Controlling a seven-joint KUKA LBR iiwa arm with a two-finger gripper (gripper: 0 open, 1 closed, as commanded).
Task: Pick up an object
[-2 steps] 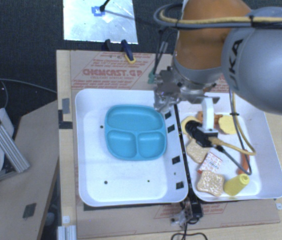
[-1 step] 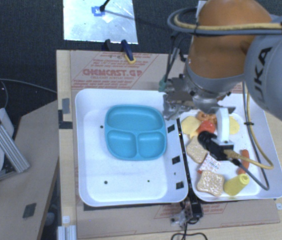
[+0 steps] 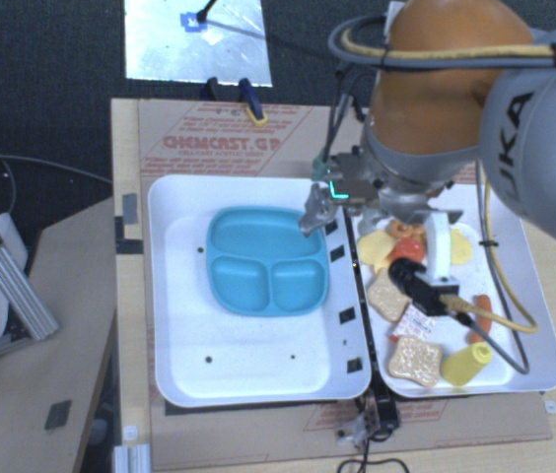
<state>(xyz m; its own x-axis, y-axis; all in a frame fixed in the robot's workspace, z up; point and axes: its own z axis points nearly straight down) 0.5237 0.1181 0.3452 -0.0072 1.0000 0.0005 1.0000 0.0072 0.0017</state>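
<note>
even, fairly bright overhead light — soft shadows, glare on the metal sheet [image 3: 197, 28] — slightly soft focus throughout.

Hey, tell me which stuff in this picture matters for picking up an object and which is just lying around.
Part of the job:
end effector
toast slices in the right bin
yellow bottle
red piece

Just lying about:
blue divided tray in the left bin
cardboard sheet
shiny plate beyond the bench
</note>
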